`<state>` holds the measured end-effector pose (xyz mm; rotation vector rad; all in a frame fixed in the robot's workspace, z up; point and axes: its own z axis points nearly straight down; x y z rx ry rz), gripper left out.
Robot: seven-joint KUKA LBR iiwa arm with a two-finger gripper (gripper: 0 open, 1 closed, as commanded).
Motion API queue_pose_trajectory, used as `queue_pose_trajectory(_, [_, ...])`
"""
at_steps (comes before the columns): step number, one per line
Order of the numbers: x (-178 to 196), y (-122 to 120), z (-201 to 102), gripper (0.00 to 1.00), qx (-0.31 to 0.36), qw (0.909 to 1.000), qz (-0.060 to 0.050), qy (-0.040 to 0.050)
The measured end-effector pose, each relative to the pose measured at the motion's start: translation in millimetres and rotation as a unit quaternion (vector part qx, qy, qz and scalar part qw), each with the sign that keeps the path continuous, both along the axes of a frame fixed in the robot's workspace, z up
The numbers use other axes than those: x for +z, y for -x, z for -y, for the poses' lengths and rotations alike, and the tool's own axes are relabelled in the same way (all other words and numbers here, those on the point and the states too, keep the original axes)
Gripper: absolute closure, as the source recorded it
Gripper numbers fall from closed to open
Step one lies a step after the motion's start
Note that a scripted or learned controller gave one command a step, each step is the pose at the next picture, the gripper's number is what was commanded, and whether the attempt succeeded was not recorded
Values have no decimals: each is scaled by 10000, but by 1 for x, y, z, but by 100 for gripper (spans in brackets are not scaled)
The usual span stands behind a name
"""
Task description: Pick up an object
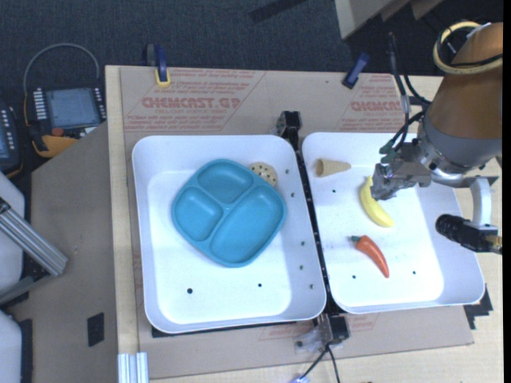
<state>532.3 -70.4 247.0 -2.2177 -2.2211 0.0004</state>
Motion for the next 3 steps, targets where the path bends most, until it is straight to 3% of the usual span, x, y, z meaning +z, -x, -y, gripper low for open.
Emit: queue_pose_trajectory(3, [7, -41, -160, 100, 12, 10000, 25, 8])
